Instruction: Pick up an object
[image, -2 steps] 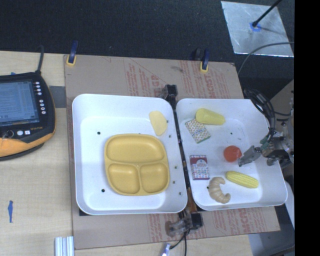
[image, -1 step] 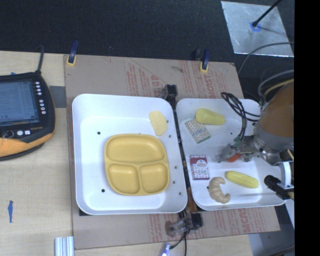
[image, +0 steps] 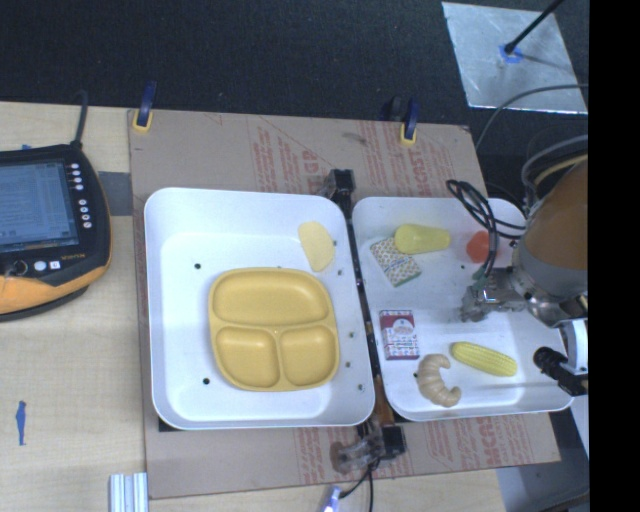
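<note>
The right bin (image: 520, 400) holds several items. A yellow lemon-shaped piece (image: 421, 239) and a patterned packet (image: 396, 262) lie at its far side. A small red round thing (image: 478, 244) sits farther right, partly behind a black cable. Nearer the front are a red card box (image: 399, 334), a croissant (image: 438, 379) and a corn cob (image: 483, 358). My gripper (image: 482, 299) hangs low over the right half of this bin, between the red round thing and the corn cob. I see nothing held in it.
The left bin (image: 170, 300) carries a yellow three-compartment plate (image: 273, 327) and a pale yellow slice (image: 317, 245). A tablet controller (image: 45, 225) rests on the bench at far left. The arm's orange band (image: 560, 225) and cables (image: 480, 205) overhang the right bin's far right corner.
</note>
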